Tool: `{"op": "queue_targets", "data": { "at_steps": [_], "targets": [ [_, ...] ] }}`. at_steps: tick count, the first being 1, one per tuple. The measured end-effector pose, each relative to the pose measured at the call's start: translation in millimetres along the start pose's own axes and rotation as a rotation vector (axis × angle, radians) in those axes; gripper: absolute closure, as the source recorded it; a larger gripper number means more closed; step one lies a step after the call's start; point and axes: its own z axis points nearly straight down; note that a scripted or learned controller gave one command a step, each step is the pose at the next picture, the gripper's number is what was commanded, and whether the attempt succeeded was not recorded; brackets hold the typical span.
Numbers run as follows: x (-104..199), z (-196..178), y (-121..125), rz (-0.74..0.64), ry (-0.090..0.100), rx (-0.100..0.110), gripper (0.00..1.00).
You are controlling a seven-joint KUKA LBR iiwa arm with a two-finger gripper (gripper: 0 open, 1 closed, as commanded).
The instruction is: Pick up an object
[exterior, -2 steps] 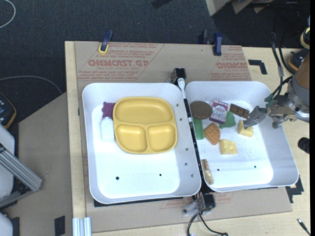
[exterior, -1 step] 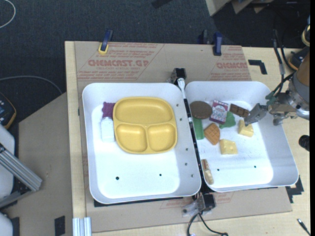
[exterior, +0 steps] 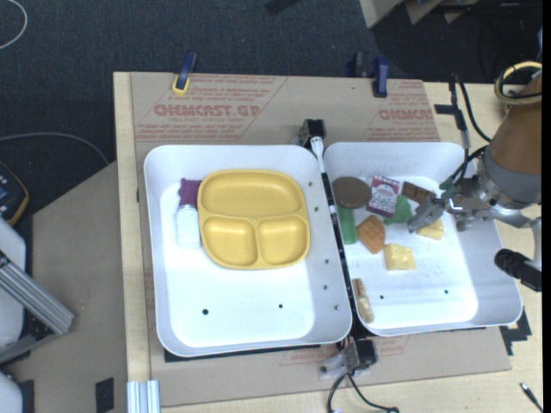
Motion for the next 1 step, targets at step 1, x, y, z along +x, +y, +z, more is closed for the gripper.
{"op": "queue_targets", "data": {
  "at_steps": [1],
  "targets": [
    [-0.3, 46.4, -8.3, 0.002, 0.000, 0.000, 0.00]
  ]
}}
